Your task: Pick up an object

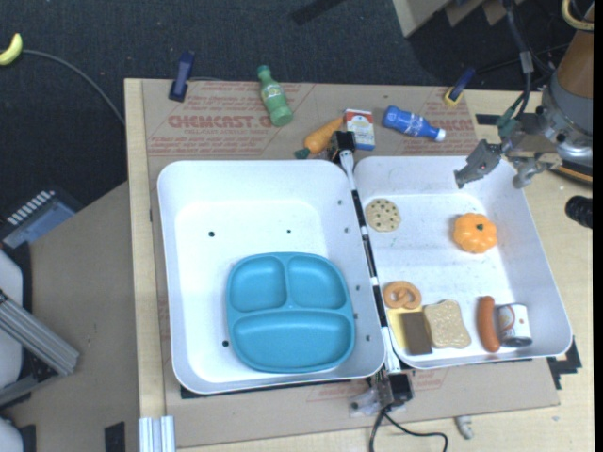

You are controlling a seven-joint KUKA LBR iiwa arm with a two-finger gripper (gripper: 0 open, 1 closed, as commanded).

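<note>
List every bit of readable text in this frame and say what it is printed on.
"CHEMCAST", red print, on the brown board behind the bins; the same print at the board's right end near the blue clip is too faint to read.
Labels on the green bottle, blue bottle, small carton and can: too small to read.

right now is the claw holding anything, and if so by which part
Nothing is held. The claw is open above the right bin's far edge, with no item between its fingers; the orange pumpkin lies apart below it.
</note>
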